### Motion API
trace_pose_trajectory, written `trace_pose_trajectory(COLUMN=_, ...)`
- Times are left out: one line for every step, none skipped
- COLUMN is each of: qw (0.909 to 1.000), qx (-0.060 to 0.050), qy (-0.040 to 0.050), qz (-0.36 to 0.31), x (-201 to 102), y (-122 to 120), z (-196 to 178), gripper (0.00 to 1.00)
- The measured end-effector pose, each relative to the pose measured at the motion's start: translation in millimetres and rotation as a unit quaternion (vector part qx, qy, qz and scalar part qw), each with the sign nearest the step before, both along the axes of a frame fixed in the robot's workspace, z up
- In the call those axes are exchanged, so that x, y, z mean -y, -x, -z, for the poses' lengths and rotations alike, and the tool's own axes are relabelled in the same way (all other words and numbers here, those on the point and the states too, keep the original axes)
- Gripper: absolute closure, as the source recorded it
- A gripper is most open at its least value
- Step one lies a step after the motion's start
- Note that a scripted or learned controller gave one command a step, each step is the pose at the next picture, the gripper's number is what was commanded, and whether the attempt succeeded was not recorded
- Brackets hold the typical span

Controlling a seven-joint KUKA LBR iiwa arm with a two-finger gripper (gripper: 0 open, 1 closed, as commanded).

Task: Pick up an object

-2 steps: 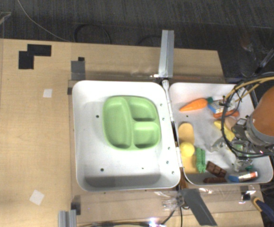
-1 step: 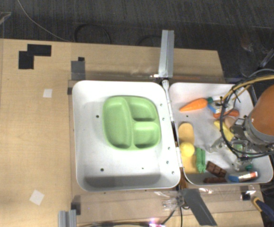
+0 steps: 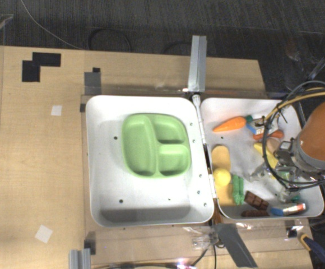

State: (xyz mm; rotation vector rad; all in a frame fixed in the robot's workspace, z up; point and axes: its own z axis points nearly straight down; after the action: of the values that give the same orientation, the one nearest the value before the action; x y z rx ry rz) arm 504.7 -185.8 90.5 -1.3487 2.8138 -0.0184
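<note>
Scattered in the right-hand shallow white bin (image 3: 319, 206), a mix of small toy-like objects, any of them a candidate for picking: an orange plastic carrot (image 3: 230, 124) lying slantwise near the bin's far-left corner; a pale yellow rounded block (image 3: 221, 156) against the left wall, with a bright yellow lemon-shaped ball (image 3: 222, 177) touching its near end; a green ridged plastic piece (image 3: 238, 188) just beside the lemon; a dark brown chocolate-bar shape (image 3: 256, 199) toward the near edge; a slim marker-like stick with blue, white and red sections (image 3: 287, 209) along the near wall. Hard to make out: a small cluster of blue, orange and white bits (image 3: 258, 127) by the carrot's tip, and a yellow curved piece (image 3: 268, 154) partly hidden under cables. Over the bin's right half, the grey arm with its orange band (image 3: 322, 135), cut off at the right edge and covering the objects beneath. End effector (image 3: 280, 178) low among black and yellow cables; cannot tell whether wide, narrow or holding anything. In the left-hand white bin (image 3: 101, 206), a light green three-compartment plastic tray (image 3: 154, 144), near the middle, slightly toward the far side. Both bins side by side on the light wooden table (image 3: 33, 167), a grey metal post (image 3: 197, 66) at the far end of the seam between them.
</note>
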Motion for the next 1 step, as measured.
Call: trace_pose_trajectory(qw=0.9979, qx=-0.004, qy=0.0036, qz=-0.064, x=-9.3, y=-13.9, z=-0.3, gripper=0.0)
